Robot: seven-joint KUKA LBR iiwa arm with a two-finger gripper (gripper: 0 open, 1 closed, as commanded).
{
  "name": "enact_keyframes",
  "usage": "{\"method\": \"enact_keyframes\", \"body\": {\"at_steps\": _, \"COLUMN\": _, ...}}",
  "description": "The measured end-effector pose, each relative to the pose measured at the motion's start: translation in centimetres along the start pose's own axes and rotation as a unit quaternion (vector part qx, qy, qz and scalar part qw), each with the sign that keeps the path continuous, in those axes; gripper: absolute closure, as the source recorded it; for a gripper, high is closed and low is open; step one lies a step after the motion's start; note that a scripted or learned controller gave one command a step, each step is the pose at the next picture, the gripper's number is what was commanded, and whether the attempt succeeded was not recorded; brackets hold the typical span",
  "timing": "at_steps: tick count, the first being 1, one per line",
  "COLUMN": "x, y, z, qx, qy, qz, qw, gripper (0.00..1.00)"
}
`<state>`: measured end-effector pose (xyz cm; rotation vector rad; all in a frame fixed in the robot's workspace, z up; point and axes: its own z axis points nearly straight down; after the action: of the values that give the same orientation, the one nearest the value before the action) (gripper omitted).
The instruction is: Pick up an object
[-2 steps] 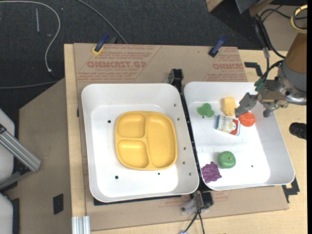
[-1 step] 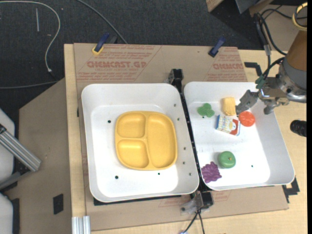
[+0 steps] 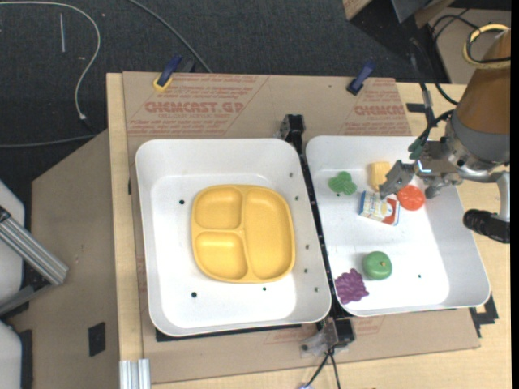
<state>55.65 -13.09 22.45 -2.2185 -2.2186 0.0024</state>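
My gripper [image 3: 415, 183] hangs over the upper middle of the right bin [image 3: 454, 274], its two fingers spread open. An orange-red round object [image 3: 412, 198] lies just below and between the fingertips; nothing is gripped. A small white, blue and red carton [image 3: 377, 207] rests right beside the left finger [image 3: 396, 177]. A yellow piece [image 3: 379, 172] sits just behind the carton. A green leafy toy [image 3: 342, 183] lies further left. Near the front of the bin are a green apple [image 3: 377, 265] and a purple grape bunch [image 3: 350, 285].
The left bin [image 3: 162, 177] holds a yellow divided plate [image 3: 243, 233]. The arm [image 3: 486, 104] comes in from the right over the bin's far corner. A black part [image 3: 486, 224] juts in at the right rim. Clamps sit on the bench's back edge.
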Motion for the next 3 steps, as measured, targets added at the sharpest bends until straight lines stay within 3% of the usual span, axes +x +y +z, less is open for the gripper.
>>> {"method": "enact_keyframes", "body": {"at_steps": 2, "x": 1.7, "y": 1.0, "z": 9.9, "qx": 0.001, "qy": 0.001, "qz": 0.000, "qw": 1.0000, "gripper": 0.00}}
{"method": "enact_keyframes", "body": {"at_steps": 3, "x": 1.7, "y": 1.1, "z": 8.5, "qx": -0.002, "qy": 0.000, "qz": 0.000, "qw": 1.0000, "gripper": 1.00}}
